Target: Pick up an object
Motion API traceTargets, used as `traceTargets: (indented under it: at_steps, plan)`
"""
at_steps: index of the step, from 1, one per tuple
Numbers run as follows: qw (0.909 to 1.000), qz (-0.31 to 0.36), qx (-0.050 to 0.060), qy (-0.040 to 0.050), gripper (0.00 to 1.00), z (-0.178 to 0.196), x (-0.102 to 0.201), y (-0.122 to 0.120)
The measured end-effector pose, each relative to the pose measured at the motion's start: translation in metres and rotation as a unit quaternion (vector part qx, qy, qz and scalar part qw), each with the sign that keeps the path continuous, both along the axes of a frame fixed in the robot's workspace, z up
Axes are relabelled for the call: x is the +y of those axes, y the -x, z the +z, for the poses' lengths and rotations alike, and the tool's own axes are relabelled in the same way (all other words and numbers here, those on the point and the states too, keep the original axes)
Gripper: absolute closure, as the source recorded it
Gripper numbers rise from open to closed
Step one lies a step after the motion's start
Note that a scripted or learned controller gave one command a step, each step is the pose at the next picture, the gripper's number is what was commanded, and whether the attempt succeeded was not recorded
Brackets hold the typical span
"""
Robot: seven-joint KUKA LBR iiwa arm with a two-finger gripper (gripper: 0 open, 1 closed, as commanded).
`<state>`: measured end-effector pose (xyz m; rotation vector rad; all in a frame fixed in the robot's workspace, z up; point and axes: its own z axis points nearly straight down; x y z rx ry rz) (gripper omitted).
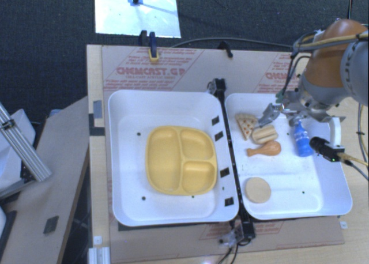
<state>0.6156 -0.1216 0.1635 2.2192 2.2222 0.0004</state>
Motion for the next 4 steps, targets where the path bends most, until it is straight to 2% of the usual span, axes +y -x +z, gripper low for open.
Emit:
traceTargets:
  at_steps: [1,2,3,4]
  plan:
    - [1.0,0.0,0.0,-0.0003,0.0,-0.041,0.002,-0.002]
    - [1.0,0.0,-0.002,0.0,1.0,-0.028,0.002,-0.003]
    - [1.0,0.001,-0.003,0.0004,1.0,0.035,-0.003,-0.004]
    - [1.0,0.001,-0.001,-0.0001,1.0,0.05,-0.003,-0.005]
